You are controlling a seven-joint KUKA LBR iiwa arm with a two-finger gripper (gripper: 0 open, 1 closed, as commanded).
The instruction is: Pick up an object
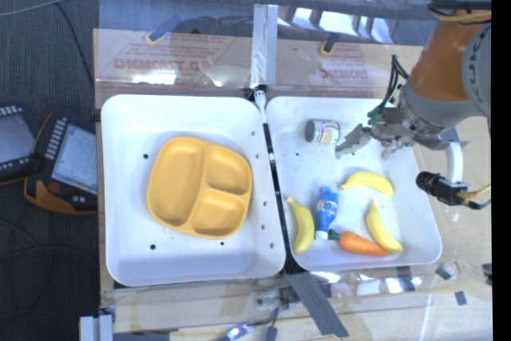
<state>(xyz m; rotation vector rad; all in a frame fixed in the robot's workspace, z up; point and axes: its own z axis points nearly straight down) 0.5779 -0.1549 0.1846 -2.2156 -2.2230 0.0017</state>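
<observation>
You've not grabbed anything yet: your gripper (371, 138) hangs open and empty just right of the small can (322, 131), with bananas, bottle and carrot untouched below it.

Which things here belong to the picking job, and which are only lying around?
For the job: gripper; small can; three bananas; blue bottle; carrot; right bin.

Just lying about: yellow divided plate in the left bin; handheld controller beside the bench.
</observation>
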